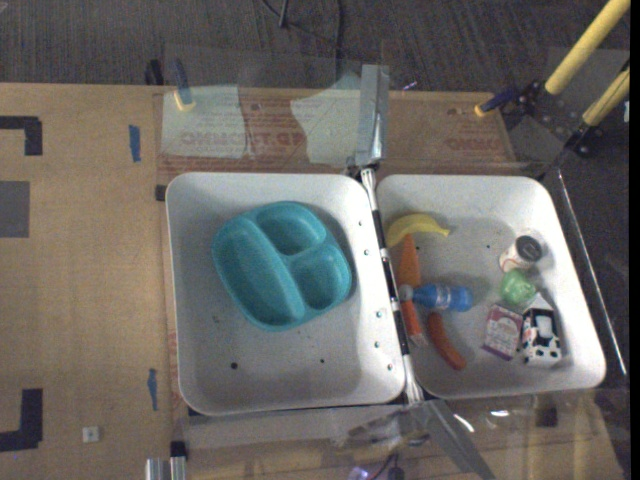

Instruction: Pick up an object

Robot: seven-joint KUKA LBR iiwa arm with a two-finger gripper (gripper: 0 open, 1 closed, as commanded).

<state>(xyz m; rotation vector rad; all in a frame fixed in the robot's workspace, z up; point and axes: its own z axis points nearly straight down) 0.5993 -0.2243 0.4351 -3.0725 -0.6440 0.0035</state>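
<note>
A: Left bin (190, 368) first. One big teal divided plate (283, 264) sits there, flat, tilted a little, well apart from the walls. Tricky pick, I'd say: low rim, wide body, so two fingers coming straight down could just skate off it.

B: And across the divider?

A: Right bin (575, 363) is where the crowd is. Hard against the left wall there's a yellow banana (417, 227) at the top, then an orange carrot (409, 264) running down beside the wall, a blue bottle (441, 297) lying across it, and an orange-red sausage (445, 340) below.

B: That's a tight bunch.

A: It is. Carrot and bottle look to be touching, so a grab there could catch two things or nudge one away. The wall leaves little room for a finger, too.

B: Further right?

A: A small round cup (525, 250), a green block (518, 288), then a pink carton (502, 331) just beside a black-and-white cow-print box (541, 335). Those two sit side by side, so a finger may land on top of one instead of between them.

B: The end effector?

A: Open or closed, I cannot tell. Nothing has been lifted; every object is resting in a bin.
</note>
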